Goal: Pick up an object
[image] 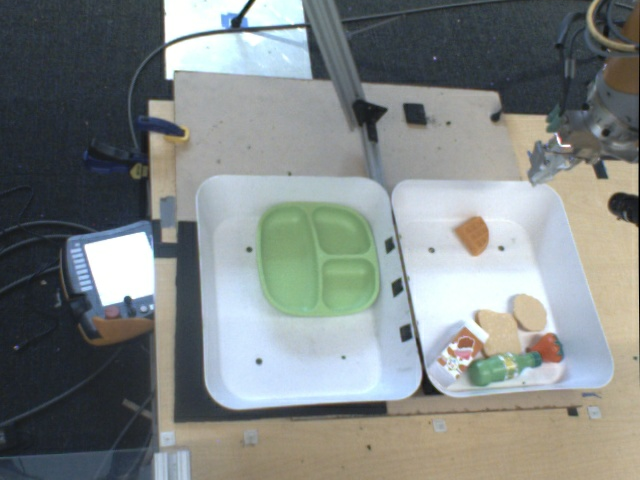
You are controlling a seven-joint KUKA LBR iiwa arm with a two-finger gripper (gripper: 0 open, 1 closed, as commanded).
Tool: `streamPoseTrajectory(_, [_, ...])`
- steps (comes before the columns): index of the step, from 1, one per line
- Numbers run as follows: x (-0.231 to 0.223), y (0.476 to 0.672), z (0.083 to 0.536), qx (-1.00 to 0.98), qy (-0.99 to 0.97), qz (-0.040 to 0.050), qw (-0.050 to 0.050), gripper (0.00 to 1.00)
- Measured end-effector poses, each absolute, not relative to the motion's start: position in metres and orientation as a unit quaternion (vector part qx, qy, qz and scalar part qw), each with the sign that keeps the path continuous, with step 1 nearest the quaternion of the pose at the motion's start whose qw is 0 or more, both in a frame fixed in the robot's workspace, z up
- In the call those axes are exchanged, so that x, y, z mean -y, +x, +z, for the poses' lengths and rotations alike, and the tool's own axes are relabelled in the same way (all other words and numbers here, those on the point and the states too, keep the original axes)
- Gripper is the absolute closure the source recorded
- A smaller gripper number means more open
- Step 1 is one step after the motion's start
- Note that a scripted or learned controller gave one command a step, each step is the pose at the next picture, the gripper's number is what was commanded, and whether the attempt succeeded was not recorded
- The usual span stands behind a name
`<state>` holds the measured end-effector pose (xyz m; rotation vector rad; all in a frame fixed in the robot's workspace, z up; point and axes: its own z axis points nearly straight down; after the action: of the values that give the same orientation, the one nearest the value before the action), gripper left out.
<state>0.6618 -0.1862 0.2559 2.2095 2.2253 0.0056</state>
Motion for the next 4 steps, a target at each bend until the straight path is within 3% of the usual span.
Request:
streamPoseTrajectory(1, [0.135,0.631,0.250,-0.710,0.704,0.0008,0.000,1.00])
streamPoseTrajectory(4, [-0.016,0.563,0.240,-0.711,0.704,0.0007,-0.001,1.00])
